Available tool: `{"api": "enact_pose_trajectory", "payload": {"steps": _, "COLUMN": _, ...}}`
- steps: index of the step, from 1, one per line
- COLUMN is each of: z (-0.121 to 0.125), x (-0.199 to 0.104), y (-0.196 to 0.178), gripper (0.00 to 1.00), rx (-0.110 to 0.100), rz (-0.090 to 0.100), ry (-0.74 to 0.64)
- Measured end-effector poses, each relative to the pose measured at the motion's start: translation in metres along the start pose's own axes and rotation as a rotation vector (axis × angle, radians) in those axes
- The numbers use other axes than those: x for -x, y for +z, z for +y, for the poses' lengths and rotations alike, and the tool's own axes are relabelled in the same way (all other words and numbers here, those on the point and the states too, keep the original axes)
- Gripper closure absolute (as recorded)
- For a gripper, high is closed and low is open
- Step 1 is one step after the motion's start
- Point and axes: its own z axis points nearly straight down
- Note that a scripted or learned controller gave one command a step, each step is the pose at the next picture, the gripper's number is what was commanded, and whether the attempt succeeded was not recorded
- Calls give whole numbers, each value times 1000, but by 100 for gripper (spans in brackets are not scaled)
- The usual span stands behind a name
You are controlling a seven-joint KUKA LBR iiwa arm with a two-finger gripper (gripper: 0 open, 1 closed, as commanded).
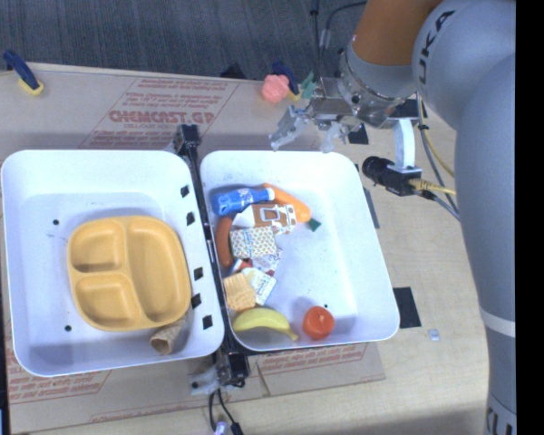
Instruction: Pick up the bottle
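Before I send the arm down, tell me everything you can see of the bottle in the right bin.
The bottle lies on its side in the right bin, near the far-left corner. It looks like plastic: an orange body with a blue end pointing toward the divider. A white carton with brown print overlaps its near side, and it rests against the pile of small packets there. The gripper hangs beyond the bin's far rim, apart from the bottle.
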Motion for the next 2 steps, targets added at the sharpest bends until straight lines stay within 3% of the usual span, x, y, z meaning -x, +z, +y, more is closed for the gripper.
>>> {"api": "enact_pose_trajectory", "payload": {"steps": 1, "z": 0, "x": -1, "y": -10, "gripper": 100, "rx": -2, "rz": 0, "ry": -5}}
{"api": "enact_pose_trajectory", "payload": {"steps": 2, "z": -19, "x": -31, "y": 99, "gripper": 100, "rx": -3, "rz": 2, "ry": 341}}
